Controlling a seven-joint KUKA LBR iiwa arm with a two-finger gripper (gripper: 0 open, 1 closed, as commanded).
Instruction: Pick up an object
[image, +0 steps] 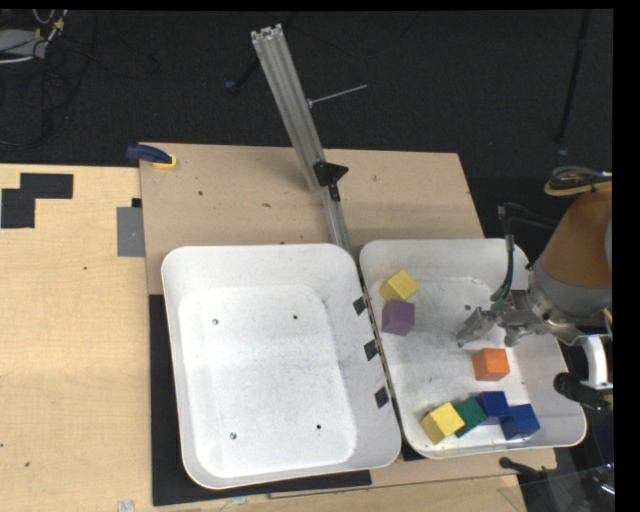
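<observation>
We see the claw (483, 328) low over the right bin (440, 262), reaching in from the right, its tips spread wide with nothing between them. It sits just beyond the orange block (491, 364), which lies apart from the others, so we judge that block the easiest pick: there is open floor all round it for the tips to straddle. Further left, a yellow block (400, 285) and a purple block (398, 317) lie close together near the bin's left wall. At the near edge a yellow cube (441, 422), a green block (470, 413) and two blue blocks (505, 413) crowd together, leaving little room for a clean grip. The left bin (265, 365) beside it holds no blocks.
</observation>
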